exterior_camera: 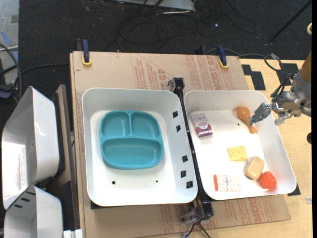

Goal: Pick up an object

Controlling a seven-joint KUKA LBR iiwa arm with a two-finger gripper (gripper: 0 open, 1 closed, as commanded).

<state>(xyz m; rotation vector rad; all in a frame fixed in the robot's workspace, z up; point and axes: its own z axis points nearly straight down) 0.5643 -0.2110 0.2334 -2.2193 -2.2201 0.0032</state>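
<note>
The right bin [277,138] holds several small items: an orange drumstick-shaped toy [243,115], a purple and white carton [202,124], a yellow cheese slice [237,153], a tan bun [254,167], a red-orange tomato [268,180] and a white and red packet [227,182]. My gripper [271,115] hangs over the bin's upper right rim, just right of the drumstick toy. Its fingers [260,113] stand apart with nothing between them, so it is open.
A teal divided plate [131,139] lies in the left bin [94,133]. Blue and yellow clamps [86,53] pin the cardboard sheet at the back. White tubs [29,138] stand off the bench's left side. Cables run across the dark floor behind.
</note>
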